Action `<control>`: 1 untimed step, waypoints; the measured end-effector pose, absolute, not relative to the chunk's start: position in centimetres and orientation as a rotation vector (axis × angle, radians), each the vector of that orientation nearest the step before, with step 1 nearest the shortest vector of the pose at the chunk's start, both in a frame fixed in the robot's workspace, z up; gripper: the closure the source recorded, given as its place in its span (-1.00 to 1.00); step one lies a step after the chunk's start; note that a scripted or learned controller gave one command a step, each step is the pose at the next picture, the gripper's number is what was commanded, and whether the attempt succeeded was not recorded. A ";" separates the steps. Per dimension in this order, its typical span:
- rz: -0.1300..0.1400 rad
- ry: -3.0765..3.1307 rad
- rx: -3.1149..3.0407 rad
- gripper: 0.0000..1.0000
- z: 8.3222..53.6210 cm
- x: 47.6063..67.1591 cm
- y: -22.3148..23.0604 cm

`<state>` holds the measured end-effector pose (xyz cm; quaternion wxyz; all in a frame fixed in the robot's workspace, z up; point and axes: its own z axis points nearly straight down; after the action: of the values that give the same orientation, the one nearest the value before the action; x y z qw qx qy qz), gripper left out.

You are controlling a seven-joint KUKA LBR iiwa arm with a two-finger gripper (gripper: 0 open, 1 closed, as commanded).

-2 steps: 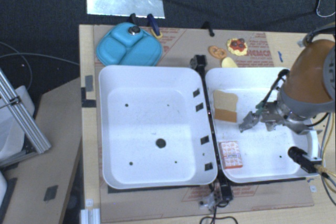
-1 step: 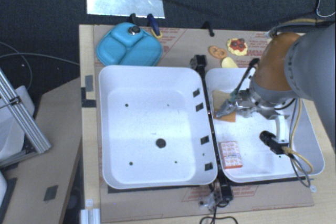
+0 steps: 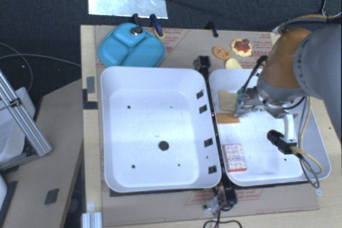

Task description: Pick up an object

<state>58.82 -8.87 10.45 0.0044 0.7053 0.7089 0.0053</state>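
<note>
A: Start with the biggest thing. Where does it all sit?

B: Take the right bin [image 3: 307, 165] as the landmark. The left bin [image 3: 123, 99] lies touching its left wall, both on the tabletop [image 3: 88, 115]. The arm [image 3: 304, 59] leans in over the right bin's upper half, likely because the pickable things lie there.

A: And outside it?

B: A blue lidded container [image 3: 132, 46] rests beyond the left bin, up and left of the landmark. Small toy foods [image 3: 241, 47] lie just past the right bin's far rim, out of play, I'd judge.

A: The targets?

B: Inside the right bin, a tan block [image 3: 225, 100] and an orange-brown flat piece [image 3: 228, 119] lie near its left wall; a small red-printed card [image 3: 234, 157] lies nearer the front corner.

A: The gripper?

B: The gripper [image 3: 241, 107] is low beside the tan block, at its right edge. Whether the fingers are wide or closed, I cannot tell; the wrist hides them.
</note>
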 end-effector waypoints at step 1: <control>0.012 2.235 2.206 1.00 18.9 55.5 1.0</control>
<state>55.45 0.96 18.94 0.0007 0.7025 0.7117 0.0040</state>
